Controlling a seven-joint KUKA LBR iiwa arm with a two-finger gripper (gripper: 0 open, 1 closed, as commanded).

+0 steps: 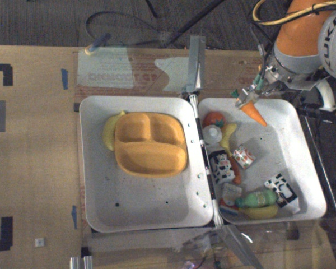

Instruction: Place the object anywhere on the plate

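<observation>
An orange plate (151,143) with three compartments lies in the left bin (101,206). A yellow banana-like toy (109,132) pokes out from under the plate's left edge. My gripper (248,98) hangs over the back of the right bin, shut on the top end of an orange toy carrot (255,112). The carrot dangles from the fingers, pointing down and to the right, lifted off the bin floor.
The right bin (302,161) holds several toys: a red tomato (214,119), a white bottle (213,133), a yellow banana (229,136), a small can (243,156), black-and-white blocks (221,166), and a green and yellow pile (257,203) at the front. A metal divider (200,150) separates the bins.
</observation>
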